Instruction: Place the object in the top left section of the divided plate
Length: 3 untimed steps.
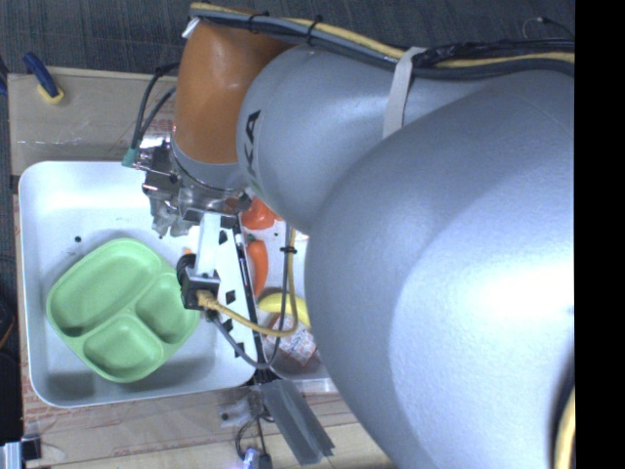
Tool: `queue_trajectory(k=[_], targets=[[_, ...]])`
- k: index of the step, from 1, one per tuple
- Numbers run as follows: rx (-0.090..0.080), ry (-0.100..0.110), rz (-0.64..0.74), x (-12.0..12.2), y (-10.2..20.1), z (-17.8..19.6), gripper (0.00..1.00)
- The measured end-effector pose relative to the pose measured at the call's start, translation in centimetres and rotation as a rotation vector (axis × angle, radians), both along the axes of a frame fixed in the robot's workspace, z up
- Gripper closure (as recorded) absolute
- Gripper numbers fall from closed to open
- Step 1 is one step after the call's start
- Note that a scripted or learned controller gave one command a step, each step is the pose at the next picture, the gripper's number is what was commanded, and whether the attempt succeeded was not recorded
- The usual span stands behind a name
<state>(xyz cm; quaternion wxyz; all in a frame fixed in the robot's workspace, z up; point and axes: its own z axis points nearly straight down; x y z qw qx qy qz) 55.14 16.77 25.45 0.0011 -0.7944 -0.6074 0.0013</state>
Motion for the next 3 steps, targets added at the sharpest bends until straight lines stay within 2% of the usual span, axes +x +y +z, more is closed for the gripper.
queue_trajectory(k=[1,2,3], targets=[[-0.001,-0.001,0.240,2.2,4.9,-0.4,1.00],[0.000,-0.002,0.440,8.1,5.2,-2.3,1.00],[0.001,-0.002,0.511,10.4,4.6,0.3,1.00]])
